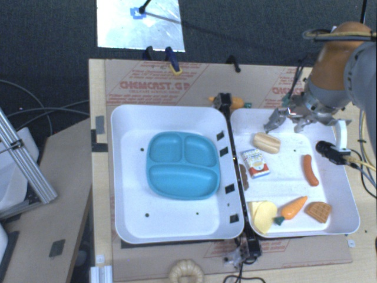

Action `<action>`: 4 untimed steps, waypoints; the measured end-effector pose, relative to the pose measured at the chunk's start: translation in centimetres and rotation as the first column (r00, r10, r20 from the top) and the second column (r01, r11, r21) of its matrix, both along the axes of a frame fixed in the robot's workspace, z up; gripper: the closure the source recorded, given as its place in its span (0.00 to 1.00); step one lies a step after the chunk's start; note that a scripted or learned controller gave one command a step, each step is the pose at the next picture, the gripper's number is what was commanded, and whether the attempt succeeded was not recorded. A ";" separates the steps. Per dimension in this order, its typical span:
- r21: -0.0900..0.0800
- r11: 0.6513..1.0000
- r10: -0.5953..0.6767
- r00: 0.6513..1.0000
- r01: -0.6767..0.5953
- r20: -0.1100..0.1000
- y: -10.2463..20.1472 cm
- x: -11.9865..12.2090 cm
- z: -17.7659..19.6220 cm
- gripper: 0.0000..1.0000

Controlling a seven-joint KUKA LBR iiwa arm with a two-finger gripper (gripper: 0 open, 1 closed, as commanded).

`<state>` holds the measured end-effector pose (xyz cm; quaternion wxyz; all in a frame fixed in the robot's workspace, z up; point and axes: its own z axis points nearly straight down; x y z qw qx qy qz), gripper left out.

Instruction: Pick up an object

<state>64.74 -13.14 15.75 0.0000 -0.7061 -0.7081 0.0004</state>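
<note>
Over the back edge of the right bin (351, 216) my hand (288, 120) hangs with fingers spread wide, holding nothing. Just below it lies a bread roll (266, 142), then a small carton (255, 163), a sausage (310, 170), a carrot (291, 209), a waffle (318, 211) and cheese (264, 215). A blue plate (183, 164) sits in the left bin (128, 175).

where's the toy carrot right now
The carrot lies in the right bin near its front edge in the camera view, between the yellow cheese-like piece on its left and the waffle on its right.
</note>
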 end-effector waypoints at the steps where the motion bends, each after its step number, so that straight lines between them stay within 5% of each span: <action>1: 0.000 1.000 -0.002 1.000 0.002 -0.002 -0.5 -0.4 -6.0 0.00; 2: -0.001 1.000 -0.001 1.000 0.001 0.004 -0.5 -0.2 -7.1 0.00; 3: 0.000 1.000 -0.001 1.000 0.001 0.011 -0.5 0.0 -5.8 1.00; 4: -0.001 1.000 0.001 1.000 -0.001 0.009 -0.6 0.3 0.7 1.00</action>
